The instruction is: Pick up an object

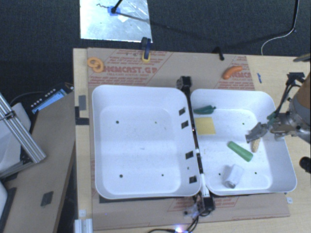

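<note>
The right bin holds several objects. A dark green pepper-shaped piece lies near its back left. A flat yellow square sits just in front of it. A light green cylinder lies slanted in the middle, and a white-grey object rests near the front. My gripper reaches in from the right, low over the bin's right half. A small tan piece shows directly under its tip, just right of the green cylinder. Whether the tan piece is gripped is unclear.
The left bin stands beside the right one, with a black hinge strip between them. On the board behind lie an orange sausage shape, an orange ring and a yellow-blue clamp. A shiny sheet lies beyond.
</note>
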You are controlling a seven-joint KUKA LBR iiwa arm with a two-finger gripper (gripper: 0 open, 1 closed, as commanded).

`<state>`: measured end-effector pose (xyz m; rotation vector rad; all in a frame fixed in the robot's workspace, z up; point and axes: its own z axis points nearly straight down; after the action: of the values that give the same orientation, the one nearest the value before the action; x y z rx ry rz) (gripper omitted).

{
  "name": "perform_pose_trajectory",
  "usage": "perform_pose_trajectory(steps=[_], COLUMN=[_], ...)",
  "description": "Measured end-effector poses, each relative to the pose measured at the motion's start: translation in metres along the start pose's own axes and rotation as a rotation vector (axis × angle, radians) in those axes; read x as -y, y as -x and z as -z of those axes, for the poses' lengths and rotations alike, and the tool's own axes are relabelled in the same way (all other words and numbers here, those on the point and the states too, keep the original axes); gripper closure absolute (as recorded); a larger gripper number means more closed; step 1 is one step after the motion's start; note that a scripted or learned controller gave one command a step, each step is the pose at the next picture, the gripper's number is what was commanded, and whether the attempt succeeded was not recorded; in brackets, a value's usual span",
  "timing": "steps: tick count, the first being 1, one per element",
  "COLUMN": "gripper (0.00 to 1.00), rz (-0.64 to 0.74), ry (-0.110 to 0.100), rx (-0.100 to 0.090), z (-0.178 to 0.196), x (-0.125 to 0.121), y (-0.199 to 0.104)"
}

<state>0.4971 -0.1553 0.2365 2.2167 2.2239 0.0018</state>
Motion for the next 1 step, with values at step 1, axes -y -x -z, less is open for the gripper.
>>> perform_pose_trajectory(steps=[1], gripper=[1.00], rz=[0.003], ry=[0.004], rx=[0.001], z=[0.0111], x=[-0.0012], y=[0.0000])
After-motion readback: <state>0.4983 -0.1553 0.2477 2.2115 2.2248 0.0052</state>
